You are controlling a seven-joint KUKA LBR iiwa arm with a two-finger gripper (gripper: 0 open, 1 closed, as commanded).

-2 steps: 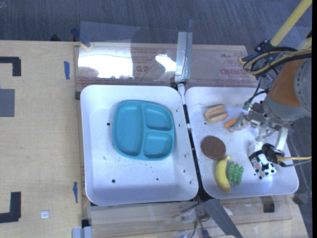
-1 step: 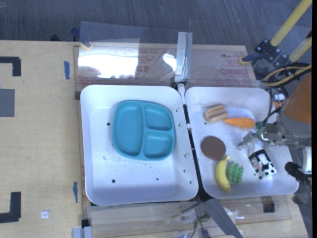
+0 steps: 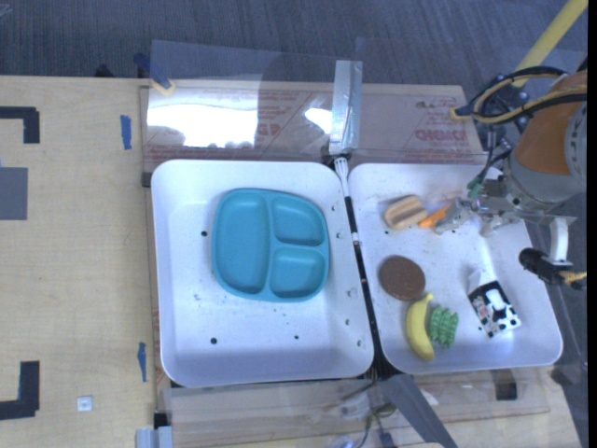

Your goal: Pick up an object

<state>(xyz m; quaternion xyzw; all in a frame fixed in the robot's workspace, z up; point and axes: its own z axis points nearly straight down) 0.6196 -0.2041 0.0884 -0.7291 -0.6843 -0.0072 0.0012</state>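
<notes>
White bins sit side by side on my desk (image 3: 65, 250). My pincer (image 3: 464, 207) hangs low at the right bin's (image 3: 532, 343) far edge, just beside the orange carrot (image 3: 432, 218) and bread roll (image 3: 404, 211); whether it is clenched I cannot tell. The left bin (image 3: 177, 278) holds a blue divided tray (image 3: 270, 244).
</notes>
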